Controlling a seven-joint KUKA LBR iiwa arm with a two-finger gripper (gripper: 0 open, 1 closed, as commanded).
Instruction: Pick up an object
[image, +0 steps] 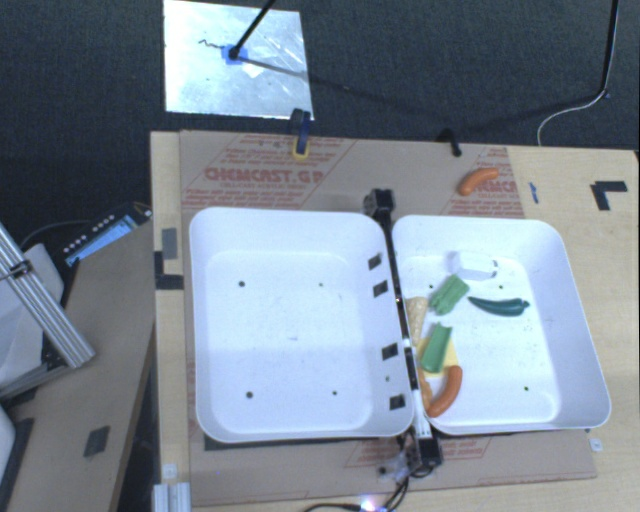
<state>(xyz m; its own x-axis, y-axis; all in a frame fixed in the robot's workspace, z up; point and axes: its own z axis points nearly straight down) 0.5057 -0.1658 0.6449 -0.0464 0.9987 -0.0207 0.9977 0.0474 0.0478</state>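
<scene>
**Right bin holds the pickable items, clustered at its left side**

Two white bins sit side by side on a printed cardboard sheet (260, 165); left bin (290, 214) and right bin (500, 224) touch along a shared seam, black clips (380, 290) spaced down it.

All bin items lie in the right bin, mostly near the seam; a light green piece (449, 294) lies tilted, left of centre; a dark green pepper (498, 306) lies just right of it, apart, stem end pointing right; a whitish clear item (476, 268) lies just beyond both, toward the far wall, kind not readable; a second green piece (436, 345) lies nearer, resting on something yellow (449, 354); an orange sausage-shaped item (445, 391) lies nearest, curved, close to the seam and the near wall.

A second orange sausage shape (478, 180) lies outside the bins, on the cardboard beyond the right bin's far rim.

A yellow and blue clamp (300, 135) sits at the cardboard's far edge; a silvery sheet (235, 60) lies on the dark floor beyond it.

Gripper: open or closed cannot be told.
</scene>
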